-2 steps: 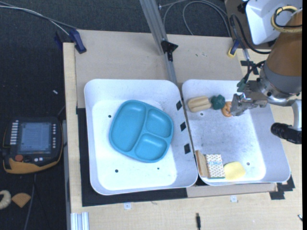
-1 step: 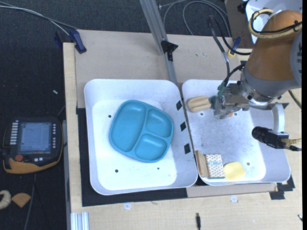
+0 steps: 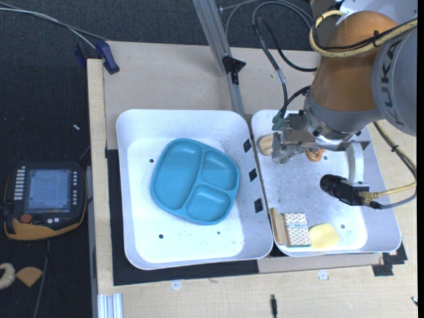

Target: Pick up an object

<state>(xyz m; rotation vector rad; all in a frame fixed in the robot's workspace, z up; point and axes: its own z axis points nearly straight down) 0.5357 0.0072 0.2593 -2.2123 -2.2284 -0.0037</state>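
Observation:
The arm's grey wrist with its orange band (image 3: 351, 45) hangs over the far part of the right bin (image 3: 377, 217). Its gripper (image 3: 283, 152) points down near that bin's far left corner. A beige object (image 3: 264, 144) lies right beside the gripper, on its left, partly hidden. Just to the gripper's right a small orange piece (image 3: 314, 156) peeks out. At the near edge of the right bin lie a yellow rounded block (image 3: 324, 236), a patterned packet (image 3: 296, 229) and a brown stick (image 3: 277, 226). I see nothing between the gripper's tips.
The left bin (image 3: 132, 177) holds a blue divided plate (image 3: 195, 180). A black cylindrical part (image 3: 341, 187) with a cable hangs off the arm over the right bin. A metal post (image 3: 218, 38) rises behind the bins. A handheld pendant (image 3: 45, 197) lies off the bench at left.

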